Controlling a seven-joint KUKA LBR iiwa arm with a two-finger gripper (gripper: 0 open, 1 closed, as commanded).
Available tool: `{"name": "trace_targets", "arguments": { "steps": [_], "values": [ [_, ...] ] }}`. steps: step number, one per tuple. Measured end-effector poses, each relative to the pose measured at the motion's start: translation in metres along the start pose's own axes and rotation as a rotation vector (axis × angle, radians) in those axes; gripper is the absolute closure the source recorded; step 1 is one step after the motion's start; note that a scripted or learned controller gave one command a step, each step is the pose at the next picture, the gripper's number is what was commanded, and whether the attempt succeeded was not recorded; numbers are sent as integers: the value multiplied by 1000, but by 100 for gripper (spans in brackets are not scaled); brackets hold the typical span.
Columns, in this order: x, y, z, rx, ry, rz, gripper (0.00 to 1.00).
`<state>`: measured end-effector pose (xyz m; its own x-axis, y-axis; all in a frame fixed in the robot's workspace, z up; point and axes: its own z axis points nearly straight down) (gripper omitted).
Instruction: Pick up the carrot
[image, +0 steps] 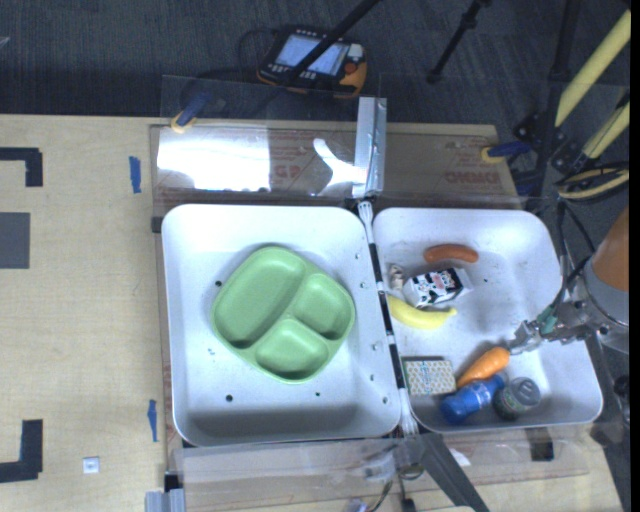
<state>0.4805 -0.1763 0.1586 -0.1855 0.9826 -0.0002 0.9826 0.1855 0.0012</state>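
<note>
Nearest, crowding the right bin's (520, 235) near edge: blue bottle (466, 402), grey can (518, 396), speckled sponge (430, 376). Just behind them, tilted, orange carrot (483, 364), green top right, at the hand (535, 330); finger spread unreadable. Farther left: banana (420, 317), sausage (451, 254).

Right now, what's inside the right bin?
The right bin holds a sausage, a cow-print carton, a banana, a sponge, the carrot, a blue bottle and a can. Anything beneath them is hidden.
</note>
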Motion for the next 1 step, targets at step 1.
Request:
{"name": "trace_targets", "arguments": {
  "steps": [1],
  "values": [
    [11, 2, -5, 1, 1, -247, 100]
  ]
}}
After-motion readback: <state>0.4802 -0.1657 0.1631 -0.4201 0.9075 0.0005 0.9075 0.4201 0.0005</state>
